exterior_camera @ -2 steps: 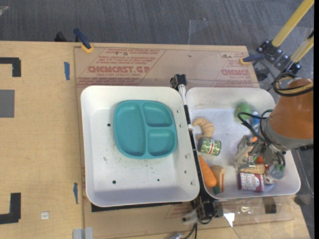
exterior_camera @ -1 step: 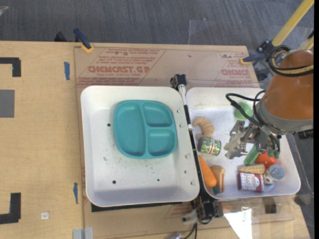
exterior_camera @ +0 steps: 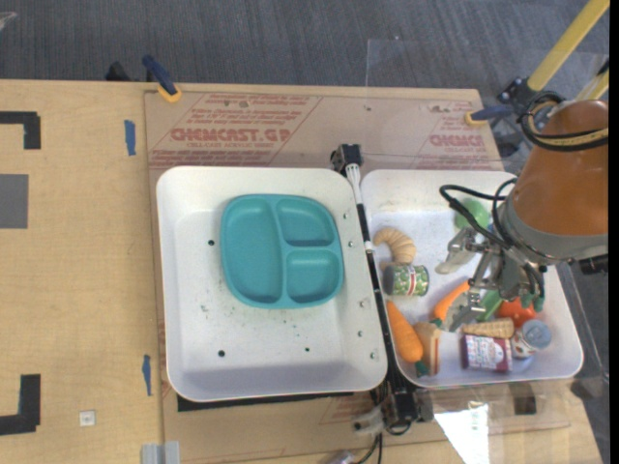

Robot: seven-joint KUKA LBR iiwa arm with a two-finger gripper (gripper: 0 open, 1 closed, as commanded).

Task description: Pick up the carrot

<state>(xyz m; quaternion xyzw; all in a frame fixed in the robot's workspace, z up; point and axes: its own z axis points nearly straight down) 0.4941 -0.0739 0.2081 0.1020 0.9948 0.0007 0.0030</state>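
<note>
An orange carrot (exterior_camera: pixel 406 333) lies along the left wall of the right bin (exterior_camera: pixel 566 356), near its front. My gripper (exterior_camera: pixel 465 280) hangs low over the middle of that bin, to the right of the carrot and apart from it. Its two silver fingers (exterior_camera: pixel 454 255) stand open with nothing held between them. A smaller orange piece (exterior_camera: pixel 447 304) with a green end lies just beside the lower finger.
The right bin also holds a croissant (exterior_camera: pixel 397 244), a green can (exterior_camera: pixel 407 280), a purple can (exterior_camera: pixel 486 353), a red item (exterior_camera: pixel 522 309) and a blue cap (exterior_camera: pixel 538 334). A teal divided plate (exterior_camera: pixel 281 249) sits in the left bin (exterior_camera: pixel 184 356).
</note>
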